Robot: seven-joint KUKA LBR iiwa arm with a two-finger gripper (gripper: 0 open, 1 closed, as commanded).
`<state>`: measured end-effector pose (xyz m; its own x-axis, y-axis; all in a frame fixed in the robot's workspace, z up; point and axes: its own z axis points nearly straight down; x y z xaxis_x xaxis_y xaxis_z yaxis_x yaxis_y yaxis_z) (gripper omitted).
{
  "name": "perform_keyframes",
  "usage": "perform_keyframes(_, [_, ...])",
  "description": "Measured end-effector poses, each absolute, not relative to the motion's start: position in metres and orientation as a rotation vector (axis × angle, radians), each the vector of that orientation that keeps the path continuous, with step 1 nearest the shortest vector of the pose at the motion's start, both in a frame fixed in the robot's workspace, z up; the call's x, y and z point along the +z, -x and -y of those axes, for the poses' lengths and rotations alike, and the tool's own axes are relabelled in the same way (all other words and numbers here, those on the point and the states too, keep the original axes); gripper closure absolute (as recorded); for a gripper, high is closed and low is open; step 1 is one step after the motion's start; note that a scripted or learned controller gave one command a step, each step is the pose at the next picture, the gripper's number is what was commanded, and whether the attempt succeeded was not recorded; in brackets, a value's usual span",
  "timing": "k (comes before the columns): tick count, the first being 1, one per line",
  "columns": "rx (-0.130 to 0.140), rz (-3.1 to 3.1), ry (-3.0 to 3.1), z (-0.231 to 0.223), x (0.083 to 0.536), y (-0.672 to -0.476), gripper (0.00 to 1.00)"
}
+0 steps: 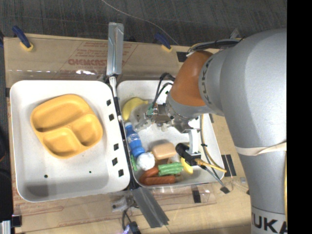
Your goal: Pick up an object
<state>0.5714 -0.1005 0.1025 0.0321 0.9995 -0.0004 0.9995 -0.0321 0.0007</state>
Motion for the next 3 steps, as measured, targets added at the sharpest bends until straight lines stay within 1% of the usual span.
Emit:
perform_keyframes(1, [-0.003,-2.201,-2.245,0.142,0.092,-0.49,0.0])
perform_keyframes(2, [-0.002,-2.219,-2.224,0.112,0.091,-0.486,0.0])
perform_keyframes(3, [0.003,-2.085,-2.346,0.152,0.092,-0.478,0.0])
